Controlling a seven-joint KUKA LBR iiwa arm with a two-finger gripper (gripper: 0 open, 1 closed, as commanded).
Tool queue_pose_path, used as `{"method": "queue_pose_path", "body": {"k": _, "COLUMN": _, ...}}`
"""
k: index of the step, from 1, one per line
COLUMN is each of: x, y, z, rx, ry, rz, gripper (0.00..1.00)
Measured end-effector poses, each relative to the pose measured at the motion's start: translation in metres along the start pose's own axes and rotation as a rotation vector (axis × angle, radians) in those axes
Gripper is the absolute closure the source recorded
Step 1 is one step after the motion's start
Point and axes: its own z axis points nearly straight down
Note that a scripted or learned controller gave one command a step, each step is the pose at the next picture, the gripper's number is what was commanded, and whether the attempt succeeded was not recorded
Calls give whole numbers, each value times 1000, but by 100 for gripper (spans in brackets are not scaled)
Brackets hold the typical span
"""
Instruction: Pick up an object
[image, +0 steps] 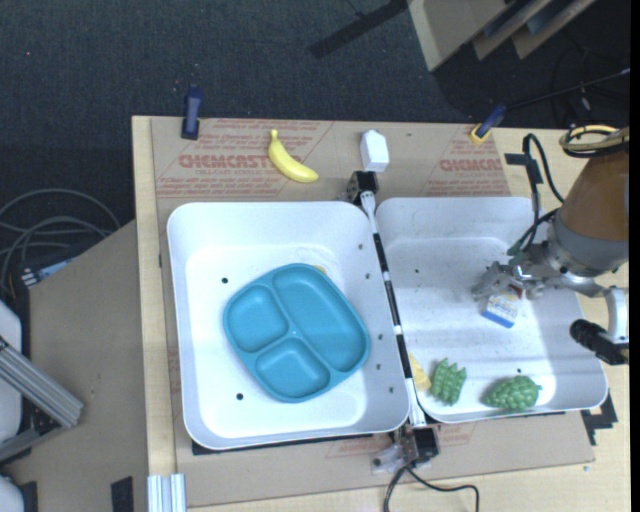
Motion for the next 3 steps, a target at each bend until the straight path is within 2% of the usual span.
{"method": "queue_pose_path", "body": {"k": 1, "x": 0, "y": 1, "z": -11, "rx": -3, "ry": -1, "rz": 0, "gripper": 100}}
{"method": "queue_pose_path", "body": {"k": 2, "x": 0, "y": 1, "z": -10, "rx": -2, "ry": -1, "rz": 0, "gripper": 0}}
{"method": "queue_pose_path", "body": {"k": 3, "x": 0, "y": 1, "z": -21, "rx": -5, "ry": -3, "rz": 0, "gripper": 100}}
